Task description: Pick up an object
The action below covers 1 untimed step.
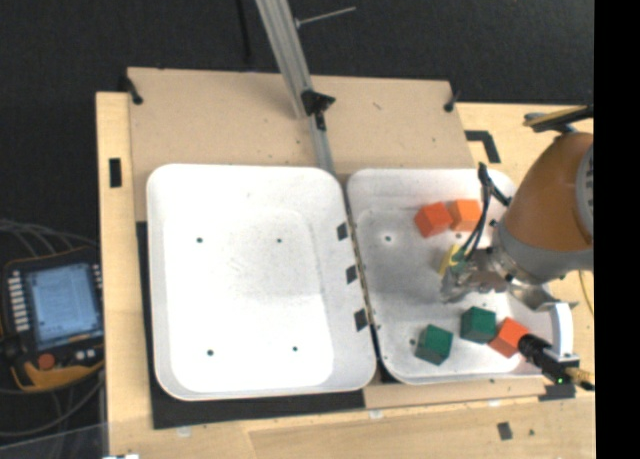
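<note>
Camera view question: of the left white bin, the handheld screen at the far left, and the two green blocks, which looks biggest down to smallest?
1. Left white bin, by far the largest.
2. Handheld screen.
3. The two green blocks look about alike, so I won't rank them.

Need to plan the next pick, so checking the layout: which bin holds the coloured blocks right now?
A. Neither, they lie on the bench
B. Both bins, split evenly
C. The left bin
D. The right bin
D: the orange blocks and green blocks all lie in the right bin, with the pincer down among them.
</note>
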### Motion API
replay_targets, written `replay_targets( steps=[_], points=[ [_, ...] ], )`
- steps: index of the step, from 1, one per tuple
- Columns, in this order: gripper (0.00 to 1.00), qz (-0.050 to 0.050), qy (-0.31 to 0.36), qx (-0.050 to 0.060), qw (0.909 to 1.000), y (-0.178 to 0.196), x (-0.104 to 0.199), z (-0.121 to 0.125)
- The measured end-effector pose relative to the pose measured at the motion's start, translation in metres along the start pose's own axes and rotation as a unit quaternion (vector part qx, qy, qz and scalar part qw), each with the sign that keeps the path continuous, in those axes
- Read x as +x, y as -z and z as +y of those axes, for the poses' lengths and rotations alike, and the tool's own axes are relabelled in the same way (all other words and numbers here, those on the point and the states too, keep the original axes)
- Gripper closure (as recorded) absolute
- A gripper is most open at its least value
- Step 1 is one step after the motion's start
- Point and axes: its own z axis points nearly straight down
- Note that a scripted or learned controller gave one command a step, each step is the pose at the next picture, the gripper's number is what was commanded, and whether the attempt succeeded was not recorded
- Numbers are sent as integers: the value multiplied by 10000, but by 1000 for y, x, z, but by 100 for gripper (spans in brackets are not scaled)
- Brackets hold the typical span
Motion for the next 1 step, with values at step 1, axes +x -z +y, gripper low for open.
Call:
replay_targets(
  steps=[1],
  points=[
    [100, 3, 47, 29, 10000, 43, -2, 1]
  ],
)
